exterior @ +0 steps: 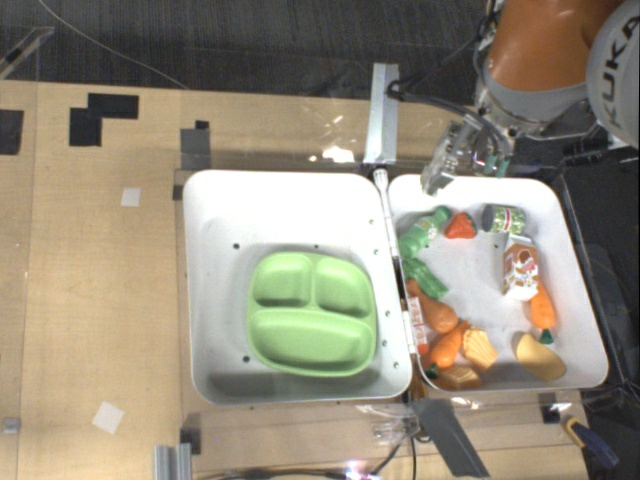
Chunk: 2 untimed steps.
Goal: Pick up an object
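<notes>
Light wooden bench with black square markings, dark floor beyond. Two shallow white bins side by side: left bin carrying a green sectioned tray; right bin crowded with toy food. Gripper hanging over the right bin's far-left corner, above the rim. Finger opening impossible to judge from this angle; nothing seen between the fingers. Below it, near but apart: green vegetable, red piece, small can. Further down: white packet, carrots, orange pieces along the left wall.
</notes>
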{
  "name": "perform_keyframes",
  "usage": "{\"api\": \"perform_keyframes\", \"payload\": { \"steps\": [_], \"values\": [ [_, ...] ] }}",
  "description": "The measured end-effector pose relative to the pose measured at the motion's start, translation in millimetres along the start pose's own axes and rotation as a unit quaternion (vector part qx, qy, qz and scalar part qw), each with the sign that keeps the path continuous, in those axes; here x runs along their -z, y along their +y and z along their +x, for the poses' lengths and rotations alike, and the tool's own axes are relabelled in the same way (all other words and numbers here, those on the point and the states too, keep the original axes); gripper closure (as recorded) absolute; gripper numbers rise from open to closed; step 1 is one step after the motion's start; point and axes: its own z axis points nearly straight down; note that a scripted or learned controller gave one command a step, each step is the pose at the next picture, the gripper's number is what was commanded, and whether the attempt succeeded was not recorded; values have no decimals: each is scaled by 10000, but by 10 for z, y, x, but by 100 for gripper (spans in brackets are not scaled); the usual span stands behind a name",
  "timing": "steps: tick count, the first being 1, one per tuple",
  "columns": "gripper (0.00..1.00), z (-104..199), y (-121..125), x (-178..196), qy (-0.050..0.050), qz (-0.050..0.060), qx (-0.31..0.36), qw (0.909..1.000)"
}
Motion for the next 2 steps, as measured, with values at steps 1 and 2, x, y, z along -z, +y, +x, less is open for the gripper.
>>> {"api": "perform_keyframes", "payload": {
  "steps": [1, 2],
  "values": [
    [100, -293, -497, 225, -44, 8, -418, 9991],
    [100, -398, -1084, 687, -57, 7, -1168, 9931]
  ]
}}
